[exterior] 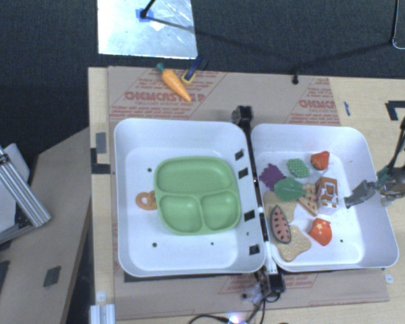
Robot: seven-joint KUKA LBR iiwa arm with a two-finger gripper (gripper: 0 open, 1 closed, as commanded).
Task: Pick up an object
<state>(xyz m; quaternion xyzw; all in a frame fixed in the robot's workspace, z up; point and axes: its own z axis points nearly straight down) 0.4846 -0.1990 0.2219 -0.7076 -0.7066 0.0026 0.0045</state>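
Though poised low inside the right bin (374, 181), at the wall farthest from the green divided plate (196, 194), gripper (356, 196) not yet over any toy, tip aimed back toward that plate. Too small and blurred to tell whether open or closed; nothing seen gripped. Likely set there because of the approach from the right, with the nearest pickings just plate-ward of the tip. Task's candidates heaped in that bin, right of the plate: waffle-like piece (327, 191) closest to the gripper, red strawberry (320, 231) a little nearer the camera, a second red piece (320, 159) further back. Closer to the plate: green leaf (289, 190), purple grapes (271, 175), dotted green piece (298, 167), watermelon slice (279, 223), tan cookie (293, 245). Pieces touching or overlapping in the middle of the heap, so a grab there probably awkward; the waffle-like piece and the strawberry looser at the edge, hence judged the easier picks. Black divider (246, 174) just right of the plate, between the bins, well apart from the gripper and no hindrance. Elsewhere: pretzel (146, 200) touching the plate's left rim; carrot (175, 84) on the bench well beyond the plate; foil sheet (146, 17) further beyond. Both out of easy reach, by this judgement.
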